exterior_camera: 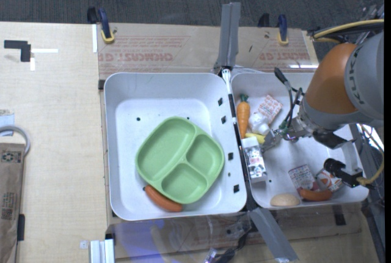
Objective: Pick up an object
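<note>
Gripper (276, 135) is seen low in the right bin (293, 185), reached in from three o'clock under the grey arm with its orange band (330, 81). Whether anything is clamped cannot be told, since the tip is small and cluttered against the objects around it.

Several things are crowded at its nine o'clock side. A white bottle (253, 158) is laid just beside the tip, toward seven o'clock, with its long axis run roughly twelve to six along the bin's left wall. A carrot (243, 116) is placed at about ten o'clock, also lengthwise along that wall. A crinkled white packet (269, 110) is found at eleven o'clock, near the tip.

The bottle is judged the nearest candidate; a short shift toward seven o'clock would be called for, with the grasp set across its narrow width.

In the left bin (122, 151), a green divided plate (180, 159) is rested over a sausage (162, 199), well apart from the tip.
</note>
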`<action>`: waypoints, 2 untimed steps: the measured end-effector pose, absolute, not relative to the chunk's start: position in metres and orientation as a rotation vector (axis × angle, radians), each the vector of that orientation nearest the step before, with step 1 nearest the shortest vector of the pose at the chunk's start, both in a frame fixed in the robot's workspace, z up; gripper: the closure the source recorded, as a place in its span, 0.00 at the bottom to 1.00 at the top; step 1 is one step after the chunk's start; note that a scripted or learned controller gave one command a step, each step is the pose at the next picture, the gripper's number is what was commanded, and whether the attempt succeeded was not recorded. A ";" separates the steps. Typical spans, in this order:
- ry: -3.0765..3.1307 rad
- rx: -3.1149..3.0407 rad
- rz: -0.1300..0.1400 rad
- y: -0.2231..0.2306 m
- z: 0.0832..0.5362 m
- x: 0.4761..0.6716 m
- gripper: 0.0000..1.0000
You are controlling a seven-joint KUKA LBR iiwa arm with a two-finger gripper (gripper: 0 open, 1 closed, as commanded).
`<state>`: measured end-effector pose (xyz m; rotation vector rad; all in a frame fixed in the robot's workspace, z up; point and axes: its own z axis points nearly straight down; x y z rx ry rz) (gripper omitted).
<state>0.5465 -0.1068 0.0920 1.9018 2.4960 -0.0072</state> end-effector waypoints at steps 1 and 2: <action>2.454 1.958 -0.007 -0.106 0.092 0.545 0.00; 2.389 2.040 -0.003 -0.110 0.091 0.578 0.00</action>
